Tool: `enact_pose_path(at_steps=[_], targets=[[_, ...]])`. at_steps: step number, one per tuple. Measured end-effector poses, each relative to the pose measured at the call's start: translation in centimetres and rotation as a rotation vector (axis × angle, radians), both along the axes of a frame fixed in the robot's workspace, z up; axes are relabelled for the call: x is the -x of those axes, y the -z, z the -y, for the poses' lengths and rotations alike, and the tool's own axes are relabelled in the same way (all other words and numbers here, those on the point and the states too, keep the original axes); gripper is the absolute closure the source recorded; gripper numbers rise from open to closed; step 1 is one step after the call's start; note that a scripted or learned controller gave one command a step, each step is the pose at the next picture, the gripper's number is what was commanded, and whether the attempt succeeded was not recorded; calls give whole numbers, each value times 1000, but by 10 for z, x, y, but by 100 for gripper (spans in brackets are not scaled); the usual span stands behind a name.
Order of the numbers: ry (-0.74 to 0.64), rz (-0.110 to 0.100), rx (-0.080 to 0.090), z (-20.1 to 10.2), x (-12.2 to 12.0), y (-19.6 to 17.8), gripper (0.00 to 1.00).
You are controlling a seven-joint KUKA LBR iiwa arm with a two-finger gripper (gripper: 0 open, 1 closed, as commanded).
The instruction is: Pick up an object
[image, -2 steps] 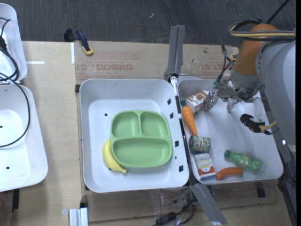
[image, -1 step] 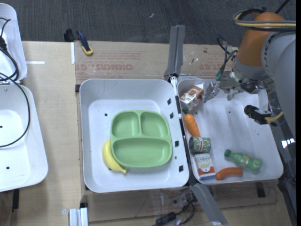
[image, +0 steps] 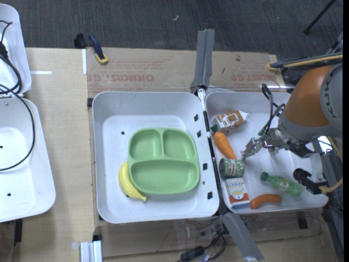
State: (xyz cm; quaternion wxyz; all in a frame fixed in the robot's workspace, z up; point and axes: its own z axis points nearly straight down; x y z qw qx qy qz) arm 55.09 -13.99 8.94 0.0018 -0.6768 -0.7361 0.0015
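**Pincer over right bin, nothing held**

Pincer [image: 252, 148] low in right bin [image: 256, 100], fingers apart, empty. Nearest: carrot [image: 223, 144] by bin's left wall, can [image: 232, 168] just below. Carrot probably light, stiff, smooth, tapered; best gripped across thick middle. Can likely rolls.

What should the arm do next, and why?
Probably lower straight down toward the can. The gripper hangs in the right bin with nothing between its fingers, and the can lies just below-left of it, beside the carrot.
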Motion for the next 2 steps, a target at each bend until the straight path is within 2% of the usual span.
enact_pose_path(at_steps=[1,2], targets=[[4,-2,0,1,0,-7,100],[3,-2,0,1,0,-7,0]])
